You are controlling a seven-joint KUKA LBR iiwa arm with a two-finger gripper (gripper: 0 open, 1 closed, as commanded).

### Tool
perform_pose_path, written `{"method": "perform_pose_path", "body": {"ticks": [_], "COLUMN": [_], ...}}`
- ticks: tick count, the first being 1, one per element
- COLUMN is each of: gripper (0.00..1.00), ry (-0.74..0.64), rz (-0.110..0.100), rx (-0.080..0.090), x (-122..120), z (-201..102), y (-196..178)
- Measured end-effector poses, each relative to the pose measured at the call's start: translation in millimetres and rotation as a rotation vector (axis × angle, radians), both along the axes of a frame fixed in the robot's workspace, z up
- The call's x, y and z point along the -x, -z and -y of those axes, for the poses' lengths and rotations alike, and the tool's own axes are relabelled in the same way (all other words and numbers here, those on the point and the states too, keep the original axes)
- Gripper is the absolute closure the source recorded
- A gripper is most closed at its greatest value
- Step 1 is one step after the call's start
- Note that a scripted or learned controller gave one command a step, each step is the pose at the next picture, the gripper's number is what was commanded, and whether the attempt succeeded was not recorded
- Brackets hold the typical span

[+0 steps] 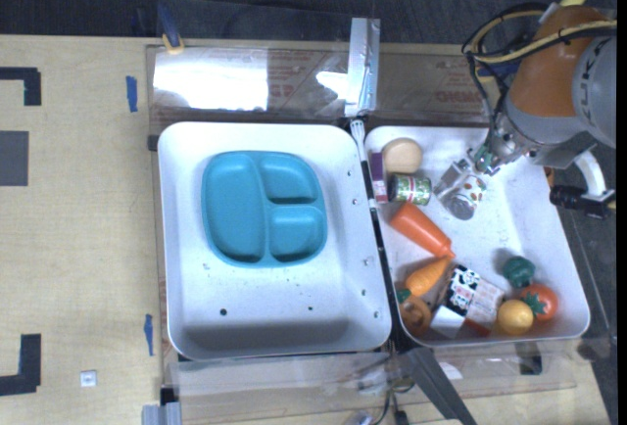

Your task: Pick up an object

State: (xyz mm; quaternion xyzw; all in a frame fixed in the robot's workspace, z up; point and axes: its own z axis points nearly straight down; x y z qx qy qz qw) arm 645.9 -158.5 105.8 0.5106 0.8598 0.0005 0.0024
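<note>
I see the desk (69, 247) carrying two white bins side by side. The left bin (186, 306) holds a blue divided tray (263, 208), lying flat near its centre. The right bin (573, 301) holds the loose items: a beige ball (402, 156) at the upper left, a green can (409, 188) just below it, an orange carrot (421, 228) slanting beneath that, and a smaller carrot (427, 277) lower down. A cow-print carton (468, 296) lies near the front rim, with a lemon (515, 316), a tomato (540, 301) and a green piece (517, 268) to its right. The end effector (468, 180) sits low over the upper middle of this bin, beside a small grey object (461, 207). I cannot tell its state.
</note>
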Motion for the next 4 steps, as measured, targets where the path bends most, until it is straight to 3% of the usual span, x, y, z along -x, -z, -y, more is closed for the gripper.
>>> {"method": "perform_pose_path", "body": {"ticks": [1, 2, 3, 4], "gripper": [0.00, 1.00, 0.00, 0.00], "ry": [0.051, 0.052, 0.052, -0.207], "rz": [0.014, 0.025, 0.022, 0.001], "rx": [0.004, 0.006, 0.005, 0.001], "x": [27.1, 24.2, 24.8, 46.3], "z": [-7.3, -6.4, -6.6, -28.2], "y": [12.2, -1.2, 0.1, 18.8]}}
